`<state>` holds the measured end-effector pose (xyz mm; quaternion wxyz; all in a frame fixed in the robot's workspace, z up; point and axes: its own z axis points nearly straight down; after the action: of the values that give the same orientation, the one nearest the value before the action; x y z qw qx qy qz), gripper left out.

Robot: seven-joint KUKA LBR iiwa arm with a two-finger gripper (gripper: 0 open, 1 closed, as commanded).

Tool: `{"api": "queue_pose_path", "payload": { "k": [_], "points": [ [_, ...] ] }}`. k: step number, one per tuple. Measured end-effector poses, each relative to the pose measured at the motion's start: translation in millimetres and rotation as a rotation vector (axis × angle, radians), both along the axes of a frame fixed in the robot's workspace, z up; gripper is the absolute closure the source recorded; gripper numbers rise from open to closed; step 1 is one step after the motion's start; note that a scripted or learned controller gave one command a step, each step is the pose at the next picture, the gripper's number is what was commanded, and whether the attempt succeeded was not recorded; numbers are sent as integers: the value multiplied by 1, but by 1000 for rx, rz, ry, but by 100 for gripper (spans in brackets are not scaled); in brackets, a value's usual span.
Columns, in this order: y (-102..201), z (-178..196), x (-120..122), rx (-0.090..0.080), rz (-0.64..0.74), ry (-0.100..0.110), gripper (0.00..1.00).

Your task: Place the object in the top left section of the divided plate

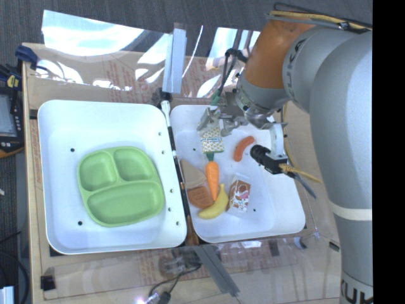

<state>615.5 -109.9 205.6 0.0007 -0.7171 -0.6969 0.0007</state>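
Green three-section plastic divided plate [120,186], one, left bin; right bin: one carrot [212,178], one banana [215,206], one sausage [243,147]; end effector [218,124] state indeterminate.

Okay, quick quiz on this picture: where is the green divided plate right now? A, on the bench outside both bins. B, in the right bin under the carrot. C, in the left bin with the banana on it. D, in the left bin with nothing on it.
D: the green divided plate sits in the left bin with its sections bare, while the carrot and banana lie in the right bin.
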Motion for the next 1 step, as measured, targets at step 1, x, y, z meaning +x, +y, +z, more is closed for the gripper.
{"api": "queue_pose_path", "payload": {
  "k": [1],
  "points": [
    [130, -14, -6, 1, 269, 3, 100]
  ]
}}
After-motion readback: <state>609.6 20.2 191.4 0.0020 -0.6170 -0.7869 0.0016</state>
